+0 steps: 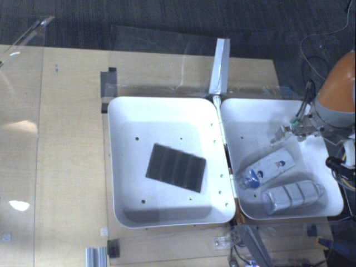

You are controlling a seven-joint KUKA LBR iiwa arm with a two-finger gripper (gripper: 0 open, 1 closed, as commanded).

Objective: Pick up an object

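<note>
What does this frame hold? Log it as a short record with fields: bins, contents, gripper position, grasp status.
left bin: one dark ribbed rectangular pad, lying flat and skewed
right bin: white bottle with blue cap; grey ridged container beside it, nearer the front wall
gripper: low over the right bin's back part, apart from both items
grasp status: nothing seen between the fingers

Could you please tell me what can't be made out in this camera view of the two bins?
- Gripper: too small and blurred to read.
- Label on the white bottle: too small.
- Grey ribbed object in the right bin: blurred, identity unclear.
- Arm: cut off by the right edge.
</note>
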